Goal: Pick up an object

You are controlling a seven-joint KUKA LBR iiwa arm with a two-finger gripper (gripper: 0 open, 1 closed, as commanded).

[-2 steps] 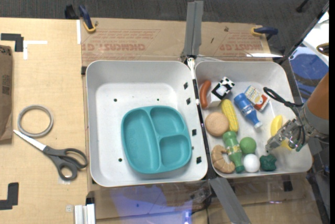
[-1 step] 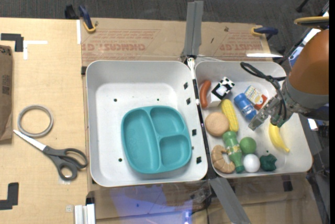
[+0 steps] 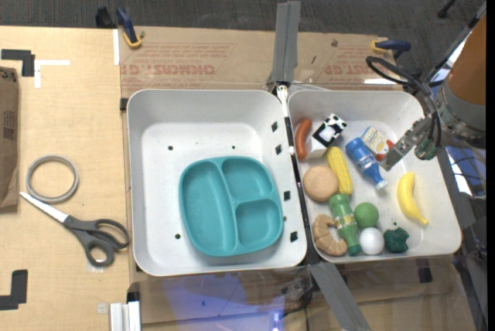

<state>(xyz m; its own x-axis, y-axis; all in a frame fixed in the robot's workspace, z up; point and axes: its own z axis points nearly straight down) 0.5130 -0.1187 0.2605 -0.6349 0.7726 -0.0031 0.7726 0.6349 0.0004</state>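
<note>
My gripper [image 3: 407, 156] hangs over the right side of the right bin [image 3: 433, 109], between the blue bottle [image 3: 362, 158] and the banana [image 3: 408, 199]. Its two fingers stand apart with nothing between them, and one grey finger [image 3: 397, 151] points down-left toward the bottle's cap end. Also in that bin lie a small carton [image 3: 375, 139], a corn cob [image 3: 339, 169], a red sausage [image 3: 302, 138], a black-and-white block [image 3: 330, 130], a bun [image 3: 320, 182], a green bottle [image 3: 343, 220], a green ball [image 3: 366, 213], a white ball [image 3: 372, 240], a broccoli piece [image 3: 397, 239] and a croissant [image 3: 329, 237].
A teal divided plate [image 3: 232, 206] lies in the left bin [image 3: 155, 136]. Scissors [image 3: 81, 229] and a tape roll [image 3: 52, 178] rest on the bench at the left. Cables and a blue clamp [image 3: 393, 48] sit behind the right bin.
</note>
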